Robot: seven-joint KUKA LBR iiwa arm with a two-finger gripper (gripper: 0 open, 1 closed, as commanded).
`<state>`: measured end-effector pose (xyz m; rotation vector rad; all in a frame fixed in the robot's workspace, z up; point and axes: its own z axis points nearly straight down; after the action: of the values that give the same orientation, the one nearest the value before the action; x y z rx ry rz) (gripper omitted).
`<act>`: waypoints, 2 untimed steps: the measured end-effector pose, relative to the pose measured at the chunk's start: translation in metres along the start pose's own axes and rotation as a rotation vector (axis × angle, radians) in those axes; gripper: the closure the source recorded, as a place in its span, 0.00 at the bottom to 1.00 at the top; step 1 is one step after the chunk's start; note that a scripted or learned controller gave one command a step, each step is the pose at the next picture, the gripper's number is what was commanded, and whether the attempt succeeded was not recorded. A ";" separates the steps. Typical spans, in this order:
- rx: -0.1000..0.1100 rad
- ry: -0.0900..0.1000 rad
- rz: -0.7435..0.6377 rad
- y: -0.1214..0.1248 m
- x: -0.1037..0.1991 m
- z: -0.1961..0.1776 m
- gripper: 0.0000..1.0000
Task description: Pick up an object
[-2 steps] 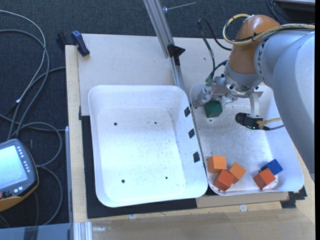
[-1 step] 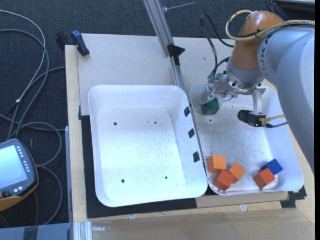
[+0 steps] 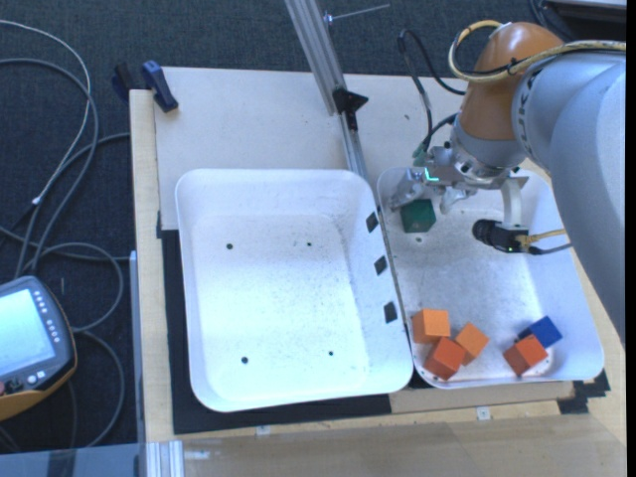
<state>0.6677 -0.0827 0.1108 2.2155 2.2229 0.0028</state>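
The hand (image 3: 429,195) is gripping a small green cube (image 3: 418,216) hanging just beneath; the shallow pinch is risking a slip.

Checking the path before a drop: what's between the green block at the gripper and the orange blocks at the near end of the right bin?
In the camera view, bare bin floor separates the green block from the orange blocks.

Pale bench (image 3: 248,127), two white bins (image 3: 199,266), blue clamp (image 3: 159,84)
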 end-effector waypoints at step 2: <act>0.008 0.000 0.007 0.004 0.083 -0.075 1.00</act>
<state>0.6713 0.0008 0.1853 2.2271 2.2195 -0.0063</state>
